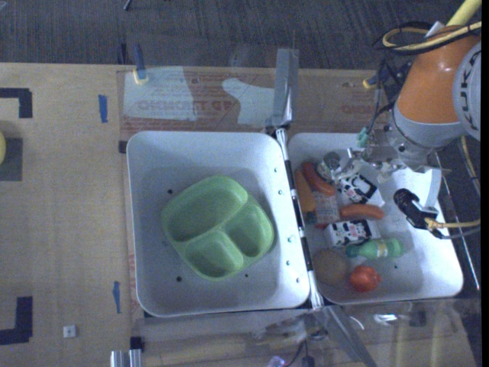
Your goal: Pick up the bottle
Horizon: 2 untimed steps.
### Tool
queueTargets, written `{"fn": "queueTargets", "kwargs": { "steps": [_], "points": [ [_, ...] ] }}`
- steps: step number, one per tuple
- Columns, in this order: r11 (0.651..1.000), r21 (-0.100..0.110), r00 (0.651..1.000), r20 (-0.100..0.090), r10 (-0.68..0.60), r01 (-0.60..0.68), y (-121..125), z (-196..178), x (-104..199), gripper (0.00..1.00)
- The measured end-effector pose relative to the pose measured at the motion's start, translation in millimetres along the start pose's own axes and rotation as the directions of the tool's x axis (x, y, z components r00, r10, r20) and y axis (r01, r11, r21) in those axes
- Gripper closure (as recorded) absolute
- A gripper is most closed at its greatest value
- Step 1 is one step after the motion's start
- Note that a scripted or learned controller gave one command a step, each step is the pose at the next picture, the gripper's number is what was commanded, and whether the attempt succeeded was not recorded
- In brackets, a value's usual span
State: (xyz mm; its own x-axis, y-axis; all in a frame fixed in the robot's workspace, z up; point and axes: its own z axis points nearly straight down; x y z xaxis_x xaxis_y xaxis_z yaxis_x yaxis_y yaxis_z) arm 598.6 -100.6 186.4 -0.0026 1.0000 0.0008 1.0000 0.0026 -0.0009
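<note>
The scene is viewed by one fixed camera set above the bench (61, 228), aimed down at a slant. Both white bins (145, 205) are taken in from a moderate distance, with dark floor (229, 14) seen along the top and the arm (439, 90) entering from the right.

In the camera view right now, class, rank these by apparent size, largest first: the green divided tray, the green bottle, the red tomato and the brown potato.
1. green divided tray, by far the largest.
2. green bottle, long and slim.
3. brown potato and red tomato: they look about alike, so I will not rank them.
</note>
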Motion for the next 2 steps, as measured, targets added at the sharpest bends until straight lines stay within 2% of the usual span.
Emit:
{"fn": "queueTargets", "kwargs": {
  "steps": [1,2],
  "points": [
    [0.999,-0.007,0.999,0.002,0.054,-0.054,-90,100,-55,0.00],
    [0.981,0.000,0.981,-0.008,0.196,-0.196,-117,88,-106,0.00]
  ]
}}
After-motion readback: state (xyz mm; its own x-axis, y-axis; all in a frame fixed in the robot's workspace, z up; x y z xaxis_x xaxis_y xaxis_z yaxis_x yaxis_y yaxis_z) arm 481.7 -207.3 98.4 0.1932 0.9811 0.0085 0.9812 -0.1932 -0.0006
